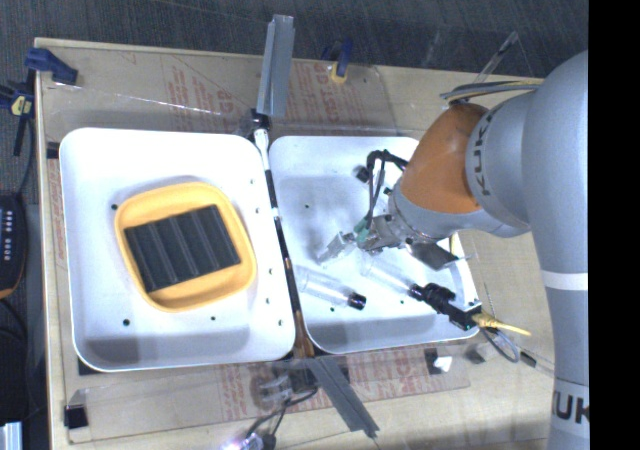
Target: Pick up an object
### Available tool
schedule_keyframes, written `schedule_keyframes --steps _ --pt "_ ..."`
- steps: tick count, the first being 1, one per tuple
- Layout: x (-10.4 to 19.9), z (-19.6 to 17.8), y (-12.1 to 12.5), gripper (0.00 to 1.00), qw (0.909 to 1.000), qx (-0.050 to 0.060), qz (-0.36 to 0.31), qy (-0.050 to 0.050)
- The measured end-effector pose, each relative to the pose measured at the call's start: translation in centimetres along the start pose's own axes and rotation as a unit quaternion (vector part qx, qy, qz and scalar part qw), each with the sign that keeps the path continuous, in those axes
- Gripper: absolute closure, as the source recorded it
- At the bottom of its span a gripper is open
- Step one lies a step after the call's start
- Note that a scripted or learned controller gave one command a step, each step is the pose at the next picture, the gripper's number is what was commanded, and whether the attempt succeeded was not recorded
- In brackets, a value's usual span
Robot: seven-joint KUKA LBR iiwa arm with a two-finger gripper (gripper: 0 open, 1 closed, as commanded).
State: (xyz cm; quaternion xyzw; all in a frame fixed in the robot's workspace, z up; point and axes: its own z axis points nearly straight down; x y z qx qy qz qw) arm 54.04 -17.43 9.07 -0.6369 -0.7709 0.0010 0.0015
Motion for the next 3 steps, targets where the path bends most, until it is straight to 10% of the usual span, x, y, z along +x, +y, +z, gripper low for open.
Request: schedule_keyframes --steps 1,2,3 --pt "9.6 -10.1 -4.3 0.0 0.9998 -0.001 -0.018 0.0" --pt "7.4 -4.4 -1.7 0.0 0.9996 -0.004 -0.027 -0.006" --pt "1.4 -0.2 -6.3 0.0 0.9998 0.0 -0.021 0.001"
